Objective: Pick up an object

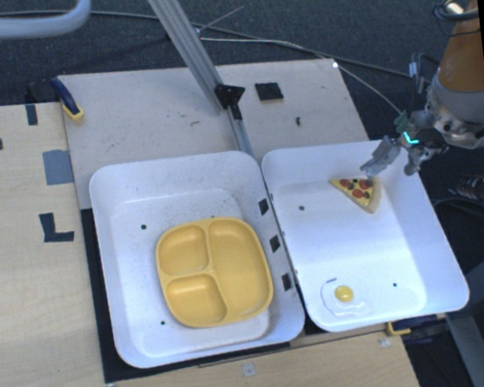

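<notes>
Fried egg (343,295) sits nearest; pizza slice (358,191) lies just left of the gripper (395,157), whose grip I cannot tell.

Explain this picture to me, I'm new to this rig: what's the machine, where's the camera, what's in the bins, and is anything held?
One camera looks down at a slant on a bench with two white bins. The grey and orange arm reaches in from the right; its gripper hangs over the right bin, just beside a toy pizza slice. Nothing shows between its fingers, so nothing is held. A toy fried egg lies near that bin's front. The left bin holds a yellow divided plate.
</notes>
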Tool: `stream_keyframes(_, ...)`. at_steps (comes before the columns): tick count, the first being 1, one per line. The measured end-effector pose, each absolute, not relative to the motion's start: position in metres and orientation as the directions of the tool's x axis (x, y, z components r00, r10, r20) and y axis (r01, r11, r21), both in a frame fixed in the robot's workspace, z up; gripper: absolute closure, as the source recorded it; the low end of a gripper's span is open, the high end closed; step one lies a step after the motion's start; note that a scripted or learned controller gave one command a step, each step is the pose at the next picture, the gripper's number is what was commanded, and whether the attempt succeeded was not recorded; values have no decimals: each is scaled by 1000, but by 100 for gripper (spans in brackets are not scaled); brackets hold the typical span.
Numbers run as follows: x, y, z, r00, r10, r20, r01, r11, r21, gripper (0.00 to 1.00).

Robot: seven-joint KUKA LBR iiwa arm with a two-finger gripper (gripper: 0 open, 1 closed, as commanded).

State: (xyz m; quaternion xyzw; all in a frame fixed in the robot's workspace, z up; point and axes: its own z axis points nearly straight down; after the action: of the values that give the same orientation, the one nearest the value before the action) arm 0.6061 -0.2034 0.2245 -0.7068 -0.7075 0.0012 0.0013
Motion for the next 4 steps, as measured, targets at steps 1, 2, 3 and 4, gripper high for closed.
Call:
stream_keyframes(1,607,-203,225,-1,1000,-1,1000,1,-1,0)
stream_keyframes(2,612,-204,180,-1,1000,0,1000,1,-6,0)
stream_keyframes(3,610,-202,136,-1,1000,0,1000,1,-5,0)
stream_keyframes(4,611,-202,85,-1,1000,-3,1000,1,2,0)
